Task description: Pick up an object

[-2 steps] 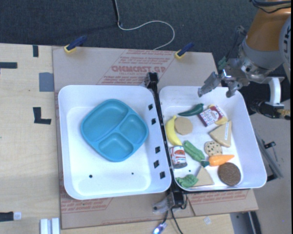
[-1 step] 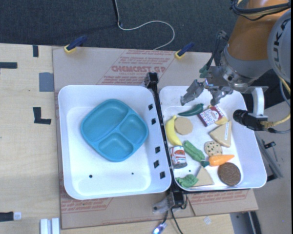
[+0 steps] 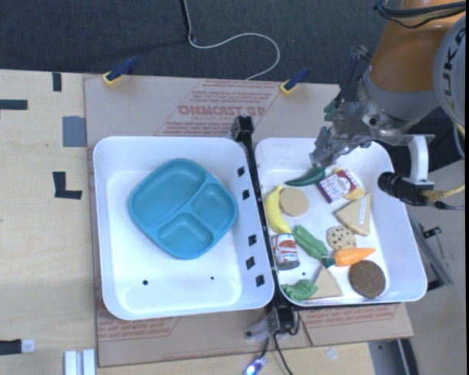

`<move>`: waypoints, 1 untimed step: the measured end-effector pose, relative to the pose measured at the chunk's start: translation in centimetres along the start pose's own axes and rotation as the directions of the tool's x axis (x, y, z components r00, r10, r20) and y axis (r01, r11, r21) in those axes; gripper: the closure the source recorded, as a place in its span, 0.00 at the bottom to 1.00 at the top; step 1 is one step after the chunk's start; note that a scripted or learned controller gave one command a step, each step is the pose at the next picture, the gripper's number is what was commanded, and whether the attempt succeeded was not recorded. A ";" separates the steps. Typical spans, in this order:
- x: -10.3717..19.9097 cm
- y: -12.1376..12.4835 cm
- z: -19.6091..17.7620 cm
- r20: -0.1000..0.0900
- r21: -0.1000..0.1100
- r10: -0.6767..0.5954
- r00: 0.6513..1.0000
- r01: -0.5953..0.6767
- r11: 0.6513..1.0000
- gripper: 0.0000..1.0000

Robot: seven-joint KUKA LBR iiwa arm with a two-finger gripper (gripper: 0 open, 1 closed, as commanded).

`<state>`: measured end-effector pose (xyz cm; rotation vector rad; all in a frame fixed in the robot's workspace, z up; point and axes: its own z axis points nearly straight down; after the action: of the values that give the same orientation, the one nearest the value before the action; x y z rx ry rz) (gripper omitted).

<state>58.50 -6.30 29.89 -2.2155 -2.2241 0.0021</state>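
From the overhead camera I see two white bins side by side on the tabletop [image 3: 31,209], which has a sheet of cardboard [image 3: 211,108] laid under the bins. The left bin [image 3: 113,287] carries a blue divided plate [image 3: 184,208], lying flat toward its upper middle.

The right bin [image 3: 402,280] is where my objects are. A banana [image 3: 276,209] lies near the bin's left wall, with a round tan cookie [image 3: 294,202] touching its right side. Below them sits a small can with a red label [image 3: 286,251], and beside it a green pea pod [image 3: 309,241]. A chocolate-chip cookie [image 3: 340,236] sits just above a carrot [image 3: 352,255], and a dark round cookie [image 3: 367,278] lies at the lower right. A sandwich wedge [image 3: 356,214] rests toward the right wall, and a red packet [image 3: 338,185] lies above it. At the bottom there is a green leafy piece [image 3: 299,290] next to a pale wedge [image 3: 327,284].

My arm [image 3: 414,45] comes in from the right, and the pincer [image 3: 326,156] is low over the bin's upper part, its tips right at a dark green pepper [image 3: 305,178] that lies between the tan cookie and the red packet. I cannot tell whether the pincer is clenched or released, nor whether it has the pepper.
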 end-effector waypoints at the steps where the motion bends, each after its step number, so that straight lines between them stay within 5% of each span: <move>1: 5.0 -5.2 -7.9 -0.001 -0.008 -0.003 1.000 0.003 1.000 1.00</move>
<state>53.25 -1.32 37.79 -2.2148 -2.2308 -0.0079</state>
